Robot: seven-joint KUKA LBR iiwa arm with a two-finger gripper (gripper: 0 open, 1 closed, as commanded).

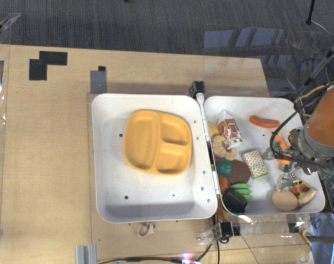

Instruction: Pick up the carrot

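Fingers (291,176) hang low over the right bin (266,102), too blurred among the toys for us to tell whether they are open or closed; one carrot (283,147), bright orange, lies just beside them toward the bin's right wall, partly hidden under the wrist; one reddish sausage (264,121) lies farther back; one small carton (230,130) bears print we cannot read; two white bins sit side by side on the tabletop (46,164); the left bin (109,202) holds one yellow tray (157,141) with three compartments.
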